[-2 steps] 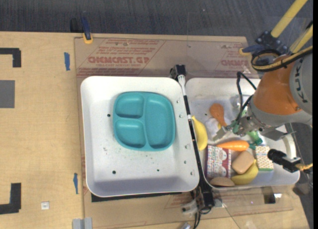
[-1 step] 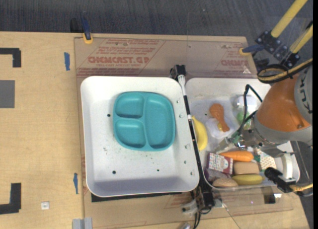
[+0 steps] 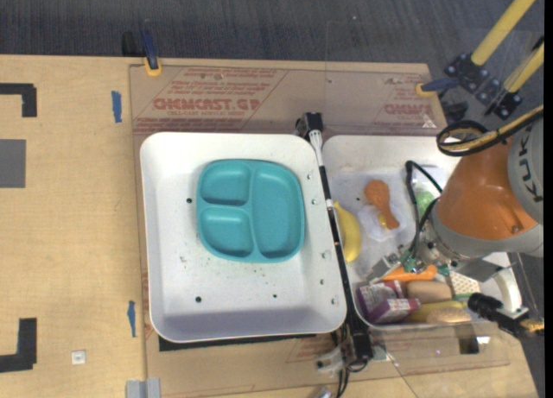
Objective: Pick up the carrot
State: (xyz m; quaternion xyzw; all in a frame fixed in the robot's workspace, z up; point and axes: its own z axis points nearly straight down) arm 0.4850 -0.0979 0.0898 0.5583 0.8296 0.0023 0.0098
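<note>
- I saw the carrot (image 3: pixel 381 202) lying in the right bin (image 3: pixel 346 153), beside the banana (image 3: pixel 348 232).
- The gripper (image 3: pixel 418 264) hung low over cluttered items nearby; I couldn't tell its finger state.

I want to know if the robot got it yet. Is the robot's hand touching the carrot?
Cannot tell. In the camera view the gripper sits low in the right bin, right by the carrot, but the arm's orange band and the clutter hide whether they meet.
</note>
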